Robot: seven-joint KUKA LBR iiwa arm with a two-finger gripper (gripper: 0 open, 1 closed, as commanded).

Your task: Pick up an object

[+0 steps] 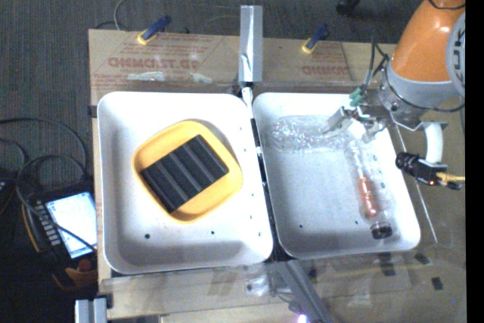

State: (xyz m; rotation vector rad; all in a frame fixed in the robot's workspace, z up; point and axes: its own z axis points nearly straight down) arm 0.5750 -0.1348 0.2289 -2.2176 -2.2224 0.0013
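Two shallow white bins sit side by side on the counter [113,49], which is covered by a brown cardboard sheet with red lettering; the left bin [113,238] fills the centre left of the frame and the right bin [318,231] the centre right, their inner rims touching along the middle. In the left bin lies a yellow pad with a black ribbed panel [187,169], turned at a slant and resting flat near the middle of that bin. In the right bin a clear plastic bottle [306,134] lies on its side across the upper part, and a clear tube with a coppery core and a black cap [370,197] lies lengthwise along the right wall, its cap toward the lower right corner; the two are close to each other near the upper right of the bin.

The grey arm with its orange band [431,41] reaches in from the upper right of the frame; its end effector [355,116] hangs over the upper right part of the right bin, just beside the right end of the bottle and above the top of the tube; whether its tips are spread or pressed together cannot be told from this slanted view, and nothing can be seen pinched between them.

Two blue and yellow clamps [153,29] grip the far edge of the cardboard; a tablet [68,219] lies on the floor at the lower left.
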